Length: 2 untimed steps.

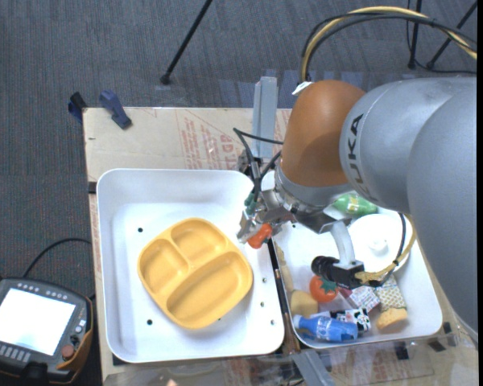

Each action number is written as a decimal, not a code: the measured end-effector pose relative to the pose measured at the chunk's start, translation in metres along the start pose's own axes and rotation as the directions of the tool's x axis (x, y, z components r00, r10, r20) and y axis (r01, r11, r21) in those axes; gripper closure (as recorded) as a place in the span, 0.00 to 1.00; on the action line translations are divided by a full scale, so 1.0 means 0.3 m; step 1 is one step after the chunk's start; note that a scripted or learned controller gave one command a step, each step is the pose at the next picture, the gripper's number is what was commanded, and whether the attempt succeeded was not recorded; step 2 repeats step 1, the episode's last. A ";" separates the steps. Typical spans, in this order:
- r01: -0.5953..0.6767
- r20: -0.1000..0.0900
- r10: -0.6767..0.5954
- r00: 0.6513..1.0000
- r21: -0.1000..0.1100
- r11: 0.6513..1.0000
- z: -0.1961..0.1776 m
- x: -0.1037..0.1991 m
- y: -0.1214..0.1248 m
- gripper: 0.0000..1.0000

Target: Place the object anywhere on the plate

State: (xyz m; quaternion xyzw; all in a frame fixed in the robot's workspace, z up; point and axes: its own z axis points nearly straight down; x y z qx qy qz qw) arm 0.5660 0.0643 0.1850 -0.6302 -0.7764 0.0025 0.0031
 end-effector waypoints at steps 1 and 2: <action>-0.002 0.001 0.002 1.000 -0.001 1.000 -0.002 -0.003 0.001 0.00; -0.002 0.001 0.002 1.000 -0.001 1.000 -0.002 -0.003 0.001 0.00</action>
